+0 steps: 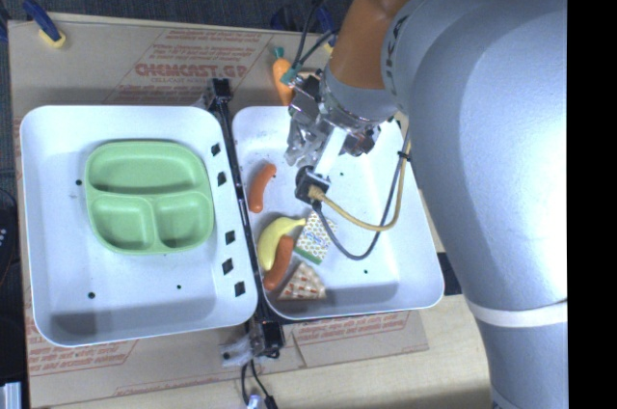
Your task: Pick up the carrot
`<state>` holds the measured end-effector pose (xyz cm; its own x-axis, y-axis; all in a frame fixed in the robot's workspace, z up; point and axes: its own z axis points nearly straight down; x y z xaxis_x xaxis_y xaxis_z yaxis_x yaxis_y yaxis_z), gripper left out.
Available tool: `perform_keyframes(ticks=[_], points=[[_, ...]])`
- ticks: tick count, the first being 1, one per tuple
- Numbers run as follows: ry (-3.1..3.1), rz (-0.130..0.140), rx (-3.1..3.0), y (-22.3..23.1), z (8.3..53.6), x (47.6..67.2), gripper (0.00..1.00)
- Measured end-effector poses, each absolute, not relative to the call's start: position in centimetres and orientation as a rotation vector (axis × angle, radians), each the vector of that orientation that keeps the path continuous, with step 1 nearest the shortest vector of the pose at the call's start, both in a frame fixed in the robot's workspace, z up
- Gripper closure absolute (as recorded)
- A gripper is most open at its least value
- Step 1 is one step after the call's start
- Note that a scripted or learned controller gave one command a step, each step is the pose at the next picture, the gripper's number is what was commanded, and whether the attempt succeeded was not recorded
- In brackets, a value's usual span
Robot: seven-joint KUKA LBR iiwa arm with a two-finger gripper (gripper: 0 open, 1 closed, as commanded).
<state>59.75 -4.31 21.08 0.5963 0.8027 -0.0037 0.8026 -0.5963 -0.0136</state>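
The carrot (281, 77) is small and orange with a green top. It lies at the back left corner of the right bin (386, 282), on or just beyond the rim, and the wrist partly covers it. My gripper (300, 153) hangs over the back left part of the right bin, a little in front of and to the right of the carrot. It points down toward the bin floor, and I see nothing held in it. Cables loop from the wrist across the bin.
In the right bin lie an orange-red sausage (258, 187), a banana (274, 238), a second sausage (280, 263), a patterned packet (313, 238) and a toast-like wedge (304, 283). The left bin (48, 204) holds a green divided plate (149, 195). A black divider (229, 195) runs between the bins.
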Motion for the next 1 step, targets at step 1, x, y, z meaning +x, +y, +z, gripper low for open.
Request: perform_keyframes(ticks=[1], points=[[-1.412,0.018,-2.791,-4.26,22.05,59.77,1.00]])
